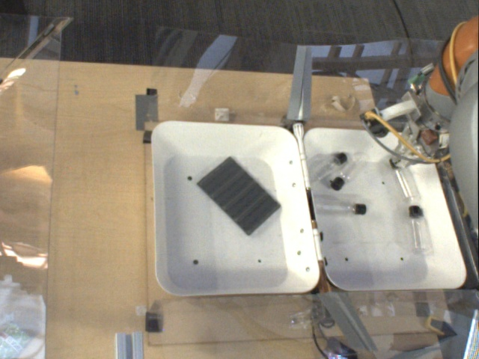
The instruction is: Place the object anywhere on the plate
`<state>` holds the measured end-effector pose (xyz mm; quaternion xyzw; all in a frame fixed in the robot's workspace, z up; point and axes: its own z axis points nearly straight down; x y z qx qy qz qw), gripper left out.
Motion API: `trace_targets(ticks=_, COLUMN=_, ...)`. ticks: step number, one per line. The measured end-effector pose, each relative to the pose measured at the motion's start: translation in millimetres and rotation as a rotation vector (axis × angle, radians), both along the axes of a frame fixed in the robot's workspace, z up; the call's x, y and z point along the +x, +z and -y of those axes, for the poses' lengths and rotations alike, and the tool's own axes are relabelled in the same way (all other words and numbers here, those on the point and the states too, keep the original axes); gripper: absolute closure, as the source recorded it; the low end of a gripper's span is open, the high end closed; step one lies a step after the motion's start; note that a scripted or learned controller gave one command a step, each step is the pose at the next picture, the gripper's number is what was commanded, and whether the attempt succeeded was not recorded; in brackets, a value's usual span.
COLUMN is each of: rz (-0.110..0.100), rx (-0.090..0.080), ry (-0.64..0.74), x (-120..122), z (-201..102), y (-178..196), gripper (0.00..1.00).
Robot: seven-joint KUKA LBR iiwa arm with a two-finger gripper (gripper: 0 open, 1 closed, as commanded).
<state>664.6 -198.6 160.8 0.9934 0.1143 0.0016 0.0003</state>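
The dark grey plate (238,195) is lying tilted in the middle of the left bin (172,268). The small clear tubes (358,209) with black caps are lying spread out in the right bin (449,275). The tool (400,137) is hanging over the top right corner of that bin, near the tubes, and none of them is in it. I cannot tell if the tool is apart or together. Both bins are sitting side by side on the desk (90,200).
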Motion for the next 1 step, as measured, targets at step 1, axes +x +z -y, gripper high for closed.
trace_targets(ticks=1, rz=0.000, rx=0.000, ry=0.002, x=0.0, z=-0.5, y=-0.3, gripper=0.00)
